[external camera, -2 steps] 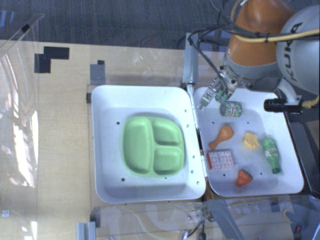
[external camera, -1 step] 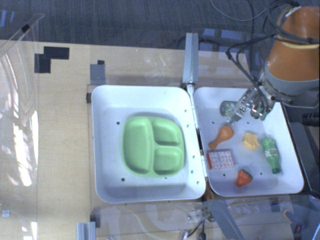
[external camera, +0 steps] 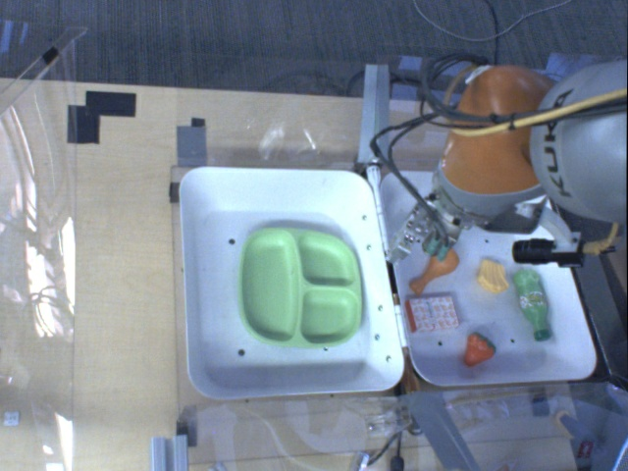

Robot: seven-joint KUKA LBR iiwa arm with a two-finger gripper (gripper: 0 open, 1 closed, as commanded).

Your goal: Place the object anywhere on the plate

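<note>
Plate (external camera: 299, 287): we see it green, three compartments, in the left bin (external camera: 211, 263).
Gripper (external camera: 429, 241): over the right bin's (external camera: 574, 356) upper left; fingers seem parted, though we cannot be sure.
Carrot (external camera: 433, 272): just below the fingertips, not gripped.

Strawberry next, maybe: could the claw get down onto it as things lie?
Probably yes. The strawberry lies apart from the card and bottle in the right bin, with nothing over it, and the claw hovers in the same bin.

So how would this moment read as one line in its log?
gripper: over carrot, right bin | plate: left bin, nothing on it | task: pending
</note>
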